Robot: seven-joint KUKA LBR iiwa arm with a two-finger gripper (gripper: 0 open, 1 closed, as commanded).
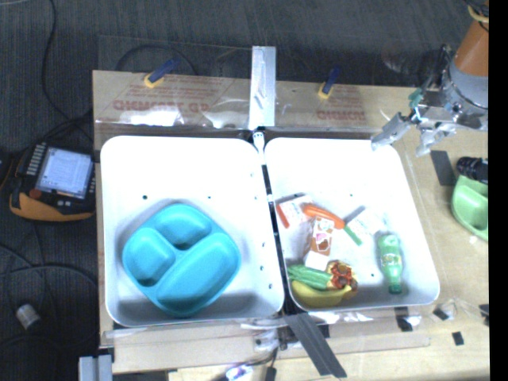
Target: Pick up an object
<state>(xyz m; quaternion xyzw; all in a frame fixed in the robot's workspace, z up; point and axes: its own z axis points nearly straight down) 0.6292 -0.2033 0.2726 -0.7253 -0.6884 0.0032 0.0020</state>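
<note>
Where bench (397, 101) meets carpet (71, 22), gripper (409, 129) — open.

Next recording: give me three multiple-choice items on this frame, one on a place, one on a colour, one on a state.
1. Where does the divided tray lie?
A. In the left bin
B. In the right bin
C. On the floor

2. What colour is the bottle in the right bin?
A. Red
B. Green
C. Black

3. How does the gripper stand relative to the bins?
A. Down among the right bin's objects
B. Over the left bin's tray
C. Outside, past the right bin's far right corner

Key:
1 A, the blue tray sits in the left bin.
2 B, the bottle is green, near the right bin wall.
3 C, the gripper hangs over the bench beyond that corner.
</note>
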